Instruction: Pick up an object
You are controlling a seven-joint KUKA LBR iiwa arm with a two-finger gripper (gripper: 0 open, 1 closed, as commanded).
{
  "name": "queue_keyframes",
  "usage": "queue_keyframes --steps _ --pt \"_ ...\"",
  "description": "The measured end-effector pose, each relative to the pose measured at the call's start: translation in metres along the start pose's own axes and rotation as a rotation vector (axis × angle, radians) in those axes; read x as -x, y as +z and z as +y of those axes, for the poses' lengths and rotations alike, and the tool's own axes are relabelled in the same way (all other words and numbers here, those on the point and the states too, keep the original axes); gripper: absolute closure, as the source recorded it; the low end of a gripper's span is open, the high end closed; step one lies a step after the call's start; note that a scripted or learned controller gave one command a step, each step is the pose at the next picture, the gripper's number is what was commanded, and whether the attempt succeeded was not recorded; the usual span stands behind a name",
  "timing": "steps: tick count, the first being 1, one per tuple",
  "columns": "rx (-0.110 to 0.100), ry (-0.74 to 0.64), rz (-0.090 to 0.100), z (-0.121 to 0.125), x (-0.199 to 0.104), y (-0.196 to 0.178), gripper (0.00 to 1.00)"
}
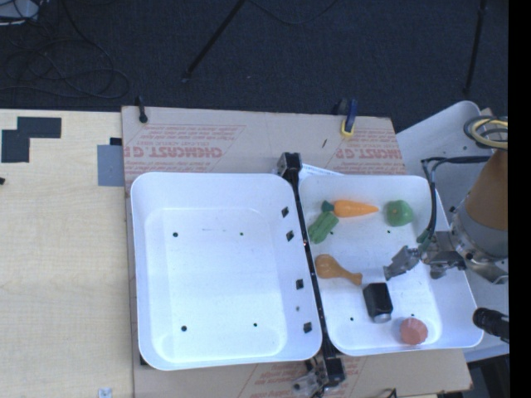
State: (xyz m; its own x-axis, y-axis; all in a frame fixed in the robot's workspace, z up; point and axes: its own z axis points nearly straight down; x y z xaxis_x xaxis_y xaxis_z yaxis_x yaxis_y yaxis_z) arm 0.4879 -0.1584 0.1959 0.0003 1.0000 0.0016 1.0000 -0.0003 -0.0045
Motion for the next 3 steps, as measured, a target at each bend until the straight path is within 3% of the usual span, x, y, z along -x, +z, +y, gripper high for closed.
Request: queue_keyframes --steps 1,2,3 --pt "0.019 0.005 -0.011 0.057 -0.041 0.092 0.00" --pt "0.010 -0.009 0.000 0.086 -0.133 0.003 0.00" --pt "0.007 -0.004 -0.002 0.159 -0.148 0.008 0.00"
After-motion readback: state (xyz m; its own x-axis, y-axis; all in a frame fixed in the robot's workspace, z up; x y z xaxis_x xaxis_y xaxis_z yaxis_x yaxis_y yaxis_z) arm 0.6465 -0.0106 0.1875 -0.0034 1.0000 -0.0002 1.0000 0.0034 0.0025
